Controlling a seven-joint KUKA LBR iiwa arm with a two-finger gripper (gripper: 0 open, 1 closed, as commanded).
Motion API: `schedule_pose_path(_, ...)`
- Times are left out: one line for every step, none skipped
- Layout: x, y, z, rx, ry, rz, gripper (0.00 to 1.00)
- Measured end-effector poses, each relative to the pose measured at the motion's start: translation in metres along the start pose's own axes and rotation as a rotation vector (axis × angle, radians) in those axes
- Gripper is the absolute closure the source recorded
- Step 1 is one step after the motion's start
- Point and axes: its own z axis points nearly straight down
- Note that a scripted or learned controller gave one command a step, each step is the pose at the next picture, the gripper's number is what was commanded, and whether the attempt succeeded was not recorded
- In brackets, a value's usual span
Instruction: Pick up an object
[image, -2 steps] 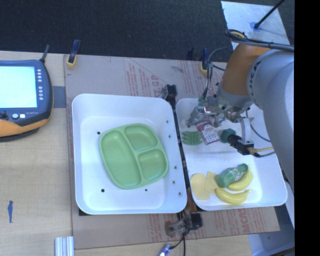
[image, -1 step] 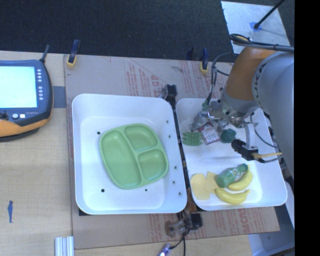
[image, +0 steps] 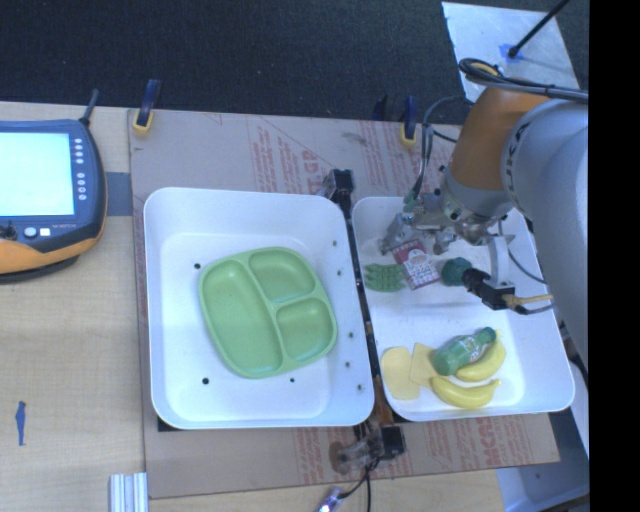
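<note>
Down in the right bin (image: 545, 385), the gripper (image: 412, 243) hovers at twelve o'clock over a red-and-white packet (image: 418, 270); its opening cannot be told. Bananas (image: 470, 380) lie at five o'clock.

divided plate (image: 268, 312) in left bin (image: 170, 215), bananas (image: 468, 380) in right bin (image: 545, 350)

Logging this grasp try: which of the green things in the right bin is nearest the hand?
The flat leafy green piece, just below-left of the hand. The green bottle lies lower, on the banana.
</note>
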Motion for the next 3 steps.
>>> schedule_pose_path(-0.039, 0.000, 0.000, -0.001, 0.000, 0.004, 0.00)
schedule_pose_path(-0.010, 0.000, 0.000, 0.003, 0.001, 0.000, 0.00)
schedule_pose_path(0.011, -0.005, 0.000, 0.004, 0.000, -0.001, 0.00)
